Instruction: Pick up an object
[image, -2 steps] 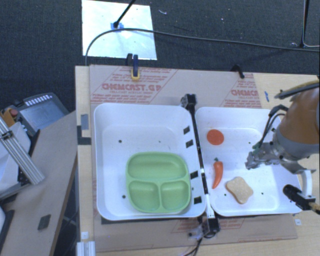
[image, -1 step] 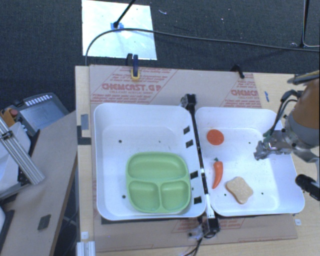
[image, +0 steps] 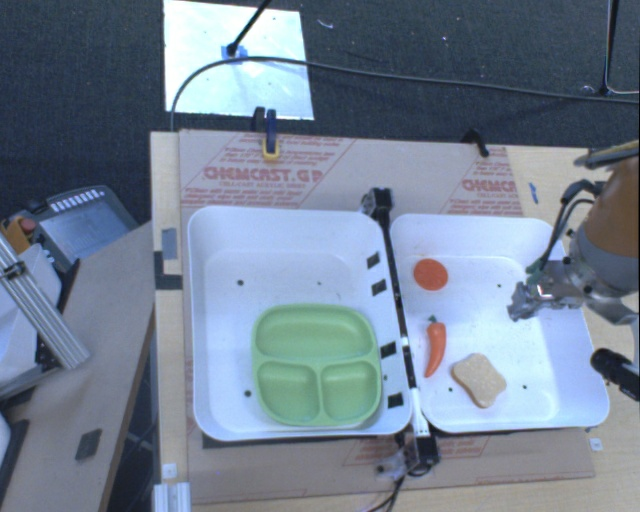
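Observation:
In the right bin (image: 560, 405) lie three objects: an orange-red round slice (image: 431, 274) near the back left, an orange carrot (image: 436, 345) with a green top along the left wall, and a tan slice of bread (image: 479, 379) toward the front. My gripper (image: 524, 300) hangs over the right part of this bin, to the right of the carrot and the round slice and apart from all three. Nothing shows between its tips.
The left bin (image: 225, 260) holds a green tray (image: 317, 364) with three compartments. A black divider strip (image: 390, 300) runs between the two bins. Cardboard (image: 330, 170) lies under both, and grey equipment (image: 70, 235) stands at the far left.

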